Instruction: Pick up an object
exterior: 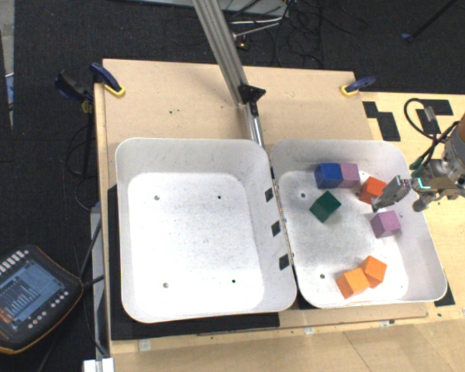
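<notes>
The right bin [318, 250] holds several cubes. A blue cube [328, 175] and a lilac cube [349, 173] sit together at the back, with a red-orange cube [371, 187] just right of them. A dark green cube [325, 206] lies nearer the middle and a purple cube [385, 223] sits toward the right wall. Two orange cubes [352, 282] [375, 270] touch near the front. My gripper [408, 197] hangs over the bin's right edge, open, with nothing between its fingers. Its left finger [388, 194] is beside the red-orange cube and above the purple one.
The left bin [194, 223] sits beside the right one, joined along a centre rim [279, 215]. A metal pole [221, 41] slants in from the top to the bins' back edge. Clamps [108, 80] [356, 86] grip the bench's back corners. A teach pendant [23, 297] lies at lower left.
</notes>
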You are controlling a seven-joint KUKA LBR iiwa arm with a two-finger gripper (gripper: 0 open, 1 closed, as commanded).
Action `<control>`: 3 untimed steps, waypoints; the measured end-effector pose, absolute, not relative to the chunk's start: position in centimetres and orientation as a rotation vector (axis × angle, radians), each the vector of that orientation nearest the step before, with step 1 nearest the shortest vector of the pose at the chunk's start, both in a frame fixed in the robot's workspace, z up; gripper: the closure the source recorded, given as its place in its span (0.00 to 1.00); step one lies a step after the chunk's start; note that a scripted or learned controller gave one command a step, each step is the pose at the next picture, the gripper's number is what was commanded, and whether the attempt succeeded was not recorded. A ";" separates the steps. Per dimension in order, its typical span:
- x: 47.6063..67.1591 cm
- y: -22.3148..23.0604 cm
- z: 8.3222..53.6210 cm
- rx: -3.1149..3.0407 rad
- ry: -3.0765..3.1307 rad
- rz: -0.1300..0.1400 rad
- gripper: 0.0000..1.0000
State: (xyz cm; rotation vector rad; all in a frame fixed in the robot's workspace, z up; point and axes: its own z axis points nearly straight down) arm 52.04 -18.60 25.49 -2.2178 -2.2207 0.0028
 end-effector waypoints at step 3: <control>51.1 -17.5 13.3 -2.217 -2.217 0.005 0.00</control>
